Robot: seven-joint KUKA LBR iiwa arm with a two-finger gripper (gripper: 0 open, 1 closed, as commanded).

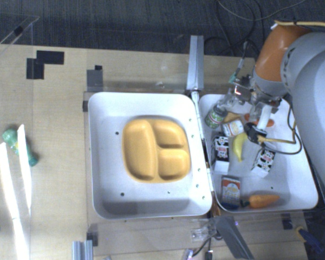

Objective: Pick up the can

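The can (215, 116) is lying in the right bin (309, 196), up in its far left corner, tipped so that its pale top is pointing toward the bin's left wall. It is looking green and silver, and part of it is hiding under the arm's wrist hardware, so its full outline is hard to read. Judging by its look, it is probably a rigid metal cylinder, smooth and somewhat slippery, light if empty and noticeably heavier if full; I cannot tell which. A hold across the round body near its middle, with the pads squeezing opposite sides, is likely the safest, since the ends would be giving little purchase and a tilted can may be rolling away under a glancing touch.

The claw (248, 108) is hovering just to the can's right, and the picture is not showing whether it is spread or pressed together.

Crowding the can, a banana (238, 147) is lying just below, with small black-and-white cartons (221, 147) beside it, a carrot (262, 200) near the front wall and a printed packet (231, 189) next to that.

In the left bin (97, 161), a yellow divided tray (156, 149) is sitting well apart. Both bins are resting on the desk (49, 145).
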